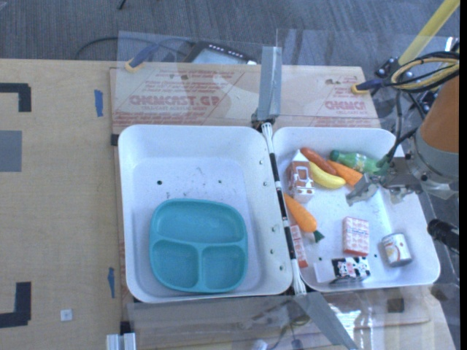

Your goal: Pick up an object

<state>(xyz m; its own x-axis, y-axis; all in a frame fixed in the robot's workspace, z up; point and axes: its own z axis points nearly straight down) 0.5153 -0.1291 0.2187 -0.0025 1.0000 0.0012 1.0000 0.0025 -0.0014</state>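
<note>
Your gripper (367,188) hangs low over the right bin (430,257), fingers spread and holding nothing, beside the green bottle (355,160). Banana (325,176) and carrots (330,164) lie just left; a can (395,249) sits nearer. The left bin (139,155) holds a teal plate (198,245).
</note>
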